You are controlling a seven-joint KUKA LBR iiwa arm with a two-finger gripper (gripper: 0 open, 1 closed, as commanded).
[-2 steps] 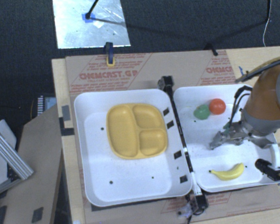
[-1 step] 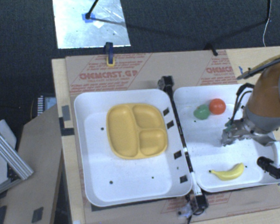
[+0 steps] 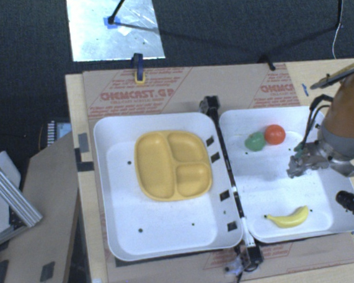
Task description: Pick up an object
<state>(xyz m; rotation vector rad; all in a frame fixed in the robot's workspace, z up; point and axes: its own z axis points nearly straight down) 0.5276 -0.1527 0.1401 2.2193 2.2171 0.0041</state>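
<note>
In the right bin lie a green round fruit, a red-orange round fruit touching it on its right, and a yellow banana near the bin's front edge. My gripper hangs over the right part of that bin, right of and below the two round fruits and above the banana. Nothing shows between its fingertips. The arm with its orange band comes in from the right.
The left bin holds a yellow divided plate. A black divider with clips runs between the bins. Brown cardboard lies under both. A metal sheet rests on the dark floor behind.
</note>
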